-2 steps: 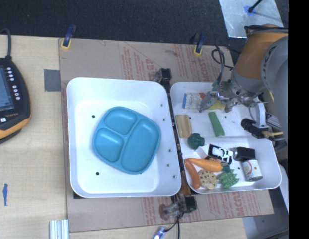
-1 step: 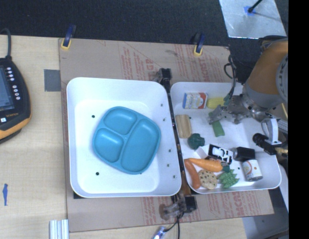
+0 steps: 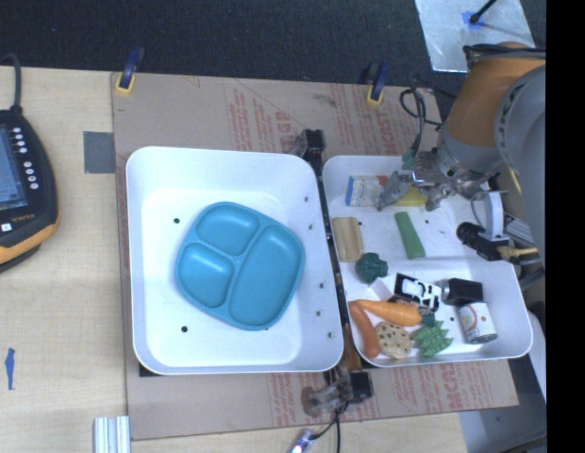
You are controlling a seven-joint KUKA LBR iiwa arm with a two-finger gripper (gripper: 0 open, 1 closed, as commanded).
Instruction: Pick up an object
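My gripper (image 3: 411,196) hovers over the far end of the right bin (image 3: 519,347), its fingers apart with nothing between them. Just left of it lies a blue-and-white packet (image 3: 362,192). A green stick (image 3: 409,235) lies a little nearer than the gripper. A wooden block (image 3: 346,239) and a dark green lump (image 3: 371,267) sit by the bin's left wall. Along the near side lie an orange carrot (image 3: 387,311), a speckled cookie (image 3: 395,341), a green leafy toy (image 3: 432,338), a black-and-white piece (image 3: 417,291) and a small can (image 3: 476,322).
The left bin (image 3: 151,338) holds a blue divided plate (image 3: 240,264). A handheld pendant (image 3: 14,187) lies at the bench's left edge. Clamps (image 3: 128,72) hold the cardboard under the bins. The arm (image 3: 491,102) enters from the upper right.
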